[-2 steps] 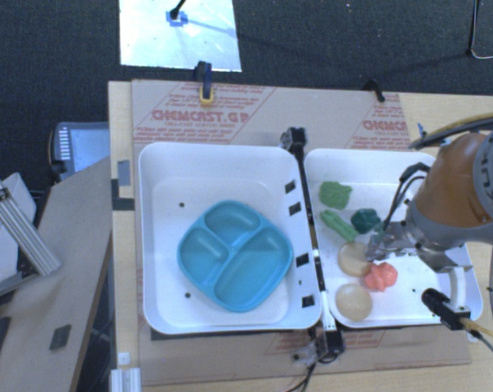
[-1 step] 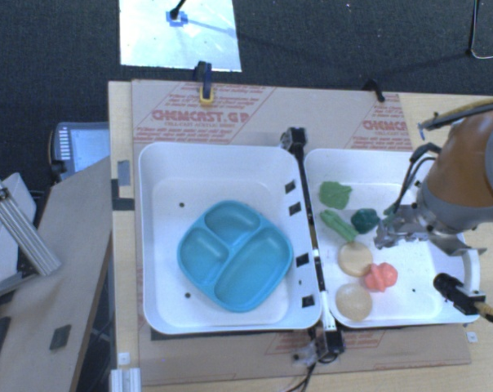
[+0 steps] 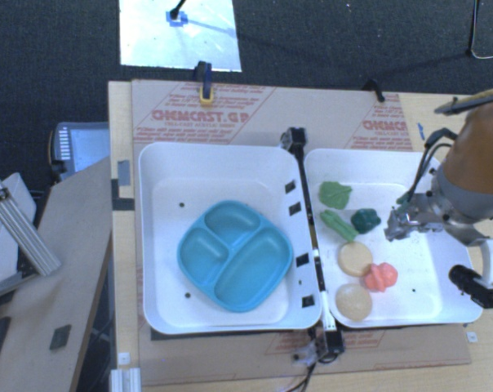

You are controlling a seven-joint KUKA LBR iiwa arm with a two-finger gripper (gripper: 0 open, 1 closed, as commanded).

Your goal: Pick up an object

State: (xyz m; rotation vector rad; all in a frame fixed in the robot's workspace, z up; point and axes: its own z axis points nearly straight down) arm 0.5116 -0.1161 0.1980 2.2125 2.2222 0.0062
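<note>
**Bench Contents, Left to Right: One Plate, Six Small Pieces, One Gripper**

Left bin (image 3: 161, 243): held one blue divided plate (image 3: 234, 254), three compartments, lying flat near the bin's middle.

Right bin (image 3: 450, 305): held six small toy-food pieces, counted as follows. One light green leafy piece (image 3: 335, 193) at the far left. One green stick-shaped piece (image 3: 339, 224) just nearer, lying at a slant. One dark teal piece (image 3: 365, 220) just right of the stick. One pale yellow disc (image 3: 355, 259) nearer still. One pink lumpy piece (image 3: 380, 277) touching or just beside that disc on its right. One cream disc (image 3: 353, 302) nearest of all.

Handling, judged: all six looked light, stiff moulded plastic, not fragile, probably smooth. The discs lay flat and would offer little edge; the pink and teal pieces stood taller and would suit a pinch across their sides.

Gripper (image 3: 396, 225): sat low over the right bin, just right of the teal piece. Whether its jaws were apart or closed could not be told, and nothing was seen in them
</note>
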